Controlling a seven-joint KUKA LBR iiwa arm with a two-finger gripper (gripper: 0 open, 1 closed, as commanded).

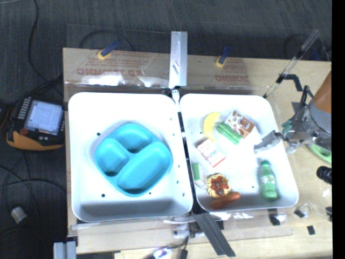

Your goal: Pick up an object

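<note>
The right bin [272, 108] holds several small items: a yellow banana [210, 122], a green stick-shaped piece [228, 133], a red-and-white snack box [239, 123], a small white carton [209, 151], a green bottle [267, 180], a pizza-like toy [218, 184], a red sausage [225, 199] and a small green piece [196, 171]. My gripper [269, 142] hangs over the bin's right rim, above and just right of the green bottle. Nothing shows in its grasp. The arm's wrist [310, 124] reaches in from the right.
The left bin [81, 144] carries a blue divided plate [133, 157]. A metal post [178, 58] stands behind the seam between the bins. Cables and a green part [321, 151] lie on the bench right of the bins. A handheld pendant [39, 122] lies on the floor at left.
</note>
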